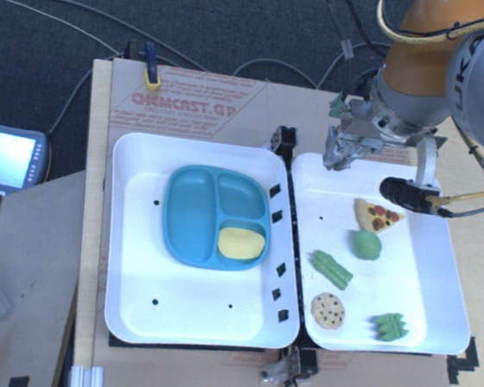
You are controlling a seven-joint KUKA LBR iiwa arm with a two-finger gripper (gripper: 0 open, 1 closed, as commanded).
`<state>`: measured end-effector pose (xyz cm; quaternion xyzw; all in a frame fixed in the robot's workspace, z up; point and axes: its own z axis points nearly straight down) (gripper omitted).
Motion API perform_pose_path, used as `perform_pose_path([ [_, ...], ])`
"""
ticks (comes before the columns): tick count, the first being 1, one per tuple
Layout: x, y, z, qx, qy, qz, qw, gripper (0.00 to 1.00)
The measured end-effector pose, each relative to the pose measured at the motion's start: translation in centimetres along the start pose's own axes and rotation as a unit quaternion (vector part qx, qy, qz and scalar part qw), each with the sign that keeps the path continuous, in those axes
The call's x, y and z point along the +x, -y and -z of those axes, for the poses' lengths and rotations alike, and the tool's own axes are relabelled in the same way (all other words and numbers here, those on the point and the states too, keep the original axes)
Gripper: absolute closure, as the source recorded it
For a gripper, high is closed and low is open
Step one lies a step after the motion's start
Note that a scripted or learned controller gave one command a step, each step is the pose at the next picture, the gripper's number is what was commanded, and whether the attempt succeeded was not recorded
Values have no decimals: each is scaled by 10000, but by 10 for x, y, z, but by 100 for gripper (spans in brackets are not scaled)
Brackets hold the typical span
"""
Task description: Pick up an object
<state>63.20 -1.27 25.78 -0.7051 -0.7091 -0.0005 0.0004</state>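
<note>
We are seeing the arm (466, 58) coming in from the top right corner of the right bin (449, 281), wrist angling down. The hand (340, 156) is hovering over that bin's back left corner, gripping nothing; we cannot tell how far open it is. Nearest candidate, we are judging, is the pizza slice (378, 216), lying toward the bin's middle from the hand, long axis running roughly across the bin. The green ball (367, 244) is sitting just in front of the slice, toward the bin's near rim.
</note>
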Motion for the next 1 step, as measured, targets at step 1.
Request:
perform_pose_path([
  [1, 49, 9, -4, 16, -2, -5, 10000, 100],
])
